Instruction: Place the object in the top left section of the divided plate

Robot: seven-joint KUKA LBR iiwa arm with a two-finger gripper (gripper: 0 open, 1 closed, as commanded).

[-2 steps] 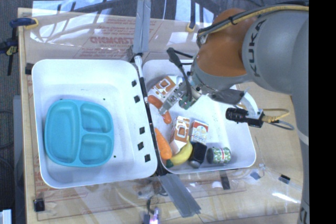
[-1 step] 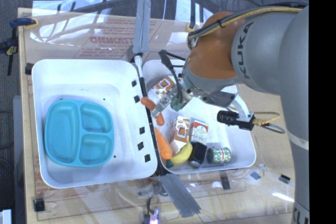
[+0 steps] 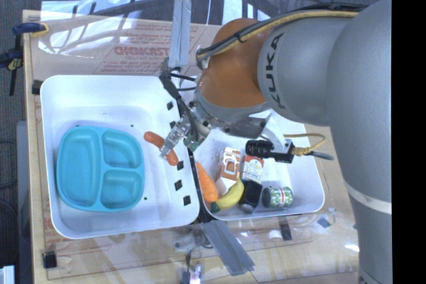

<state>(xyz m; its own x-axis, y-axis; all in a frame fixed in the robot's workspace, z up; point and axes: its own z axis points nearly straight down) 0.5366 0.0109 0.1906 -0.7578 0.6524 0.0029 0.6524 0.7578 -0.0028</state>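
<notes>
While the grey arm reaches in from the right, its gripper (image 3: 174, 142) hangs low in the left bin (image 3: 50, 93), just by the wall shared with the right bin (image 3: 313, 173). A small orange sausage (image 3: 154, 138) lies beside it on the bin floor, its long axis slanting from far-left to near-right, and its near end runs under the fingertips, so I cannot tell whether the fingers are clamped on it or apart. The blue divided plate (image 3: 100, 168) sits to the left, apart from the sausage. In the right bin lie a carrot (image 3: 207, 183), a banana (image 3: 231, 195), a small carton (image 3: 229, 164), a bottle (image 3: 252, 177) and a can (image 3: 278, 197).
</notes>
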